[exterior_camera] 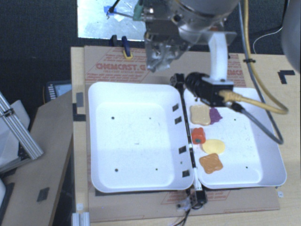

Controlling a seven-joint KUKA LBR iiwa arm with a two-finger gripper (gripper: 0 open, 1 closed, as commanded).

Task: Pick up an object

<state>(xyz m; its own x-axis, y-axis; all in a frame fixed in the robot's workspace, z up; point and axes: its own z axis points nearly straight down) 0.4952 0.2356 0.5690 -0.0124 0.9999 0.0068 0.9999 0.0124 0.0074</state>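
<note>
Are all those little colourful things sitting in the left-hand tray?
No, the colourful items, such as the orange piece and the yellow piece, all lie in the right bin, close to the divider beside the left bin.

This is a robotics lab or test cell, not a home. A plain wooden bench (56, 126) carries a brown cardboard sheet printed with red lettering (117, 66), and on it sit two shallow white plastic bins (136, 98) joined side by side. Yellow and grey cables (263, 105) trail across the right bin, an aluminium extrusion bar (16, 126) leans at the left, and a shiny metal plate (101, 13) lies behind
</note>
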